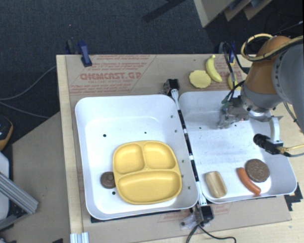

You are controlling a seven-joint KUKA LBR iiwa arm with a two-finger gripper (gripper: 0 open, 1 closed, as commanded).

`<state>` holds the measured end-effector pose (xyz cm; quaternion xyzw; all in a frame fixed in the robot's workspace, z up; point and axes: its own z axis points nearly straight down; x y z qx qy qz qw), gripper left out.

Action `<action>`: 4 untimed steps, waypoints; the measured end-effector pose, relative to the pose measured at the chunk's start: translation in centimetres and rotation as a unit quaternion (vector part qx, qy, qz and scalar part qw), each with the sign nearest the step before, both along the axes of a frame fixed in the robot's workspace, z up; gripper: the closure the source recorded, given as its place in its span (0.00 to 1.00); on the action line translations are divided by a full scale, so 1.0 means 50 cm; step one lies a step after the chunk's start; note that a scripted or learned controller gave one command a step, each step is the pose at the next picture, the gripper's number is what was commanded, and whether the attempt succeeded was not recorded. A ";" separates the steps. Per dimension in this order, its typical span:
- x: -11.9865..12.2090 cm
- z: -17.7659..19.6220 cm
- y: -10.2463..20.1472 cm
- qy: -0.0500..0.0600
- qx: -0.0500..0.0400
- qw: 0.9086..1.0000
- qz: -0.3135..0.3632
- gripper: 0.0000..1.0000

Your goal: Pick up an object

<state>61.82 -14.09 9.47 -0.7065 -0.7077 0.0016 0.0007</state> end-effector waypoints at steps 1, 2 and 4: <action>0.000 -0.001 0.000 0.001 0.000 1.000 0.000 0.00; -0.206 -0.022 -0.119 0.003 0.001 1.000 -0.006 0.00; -0.277 0.000 -0.123 -0.003 0.000 1.000 -0.001 1.00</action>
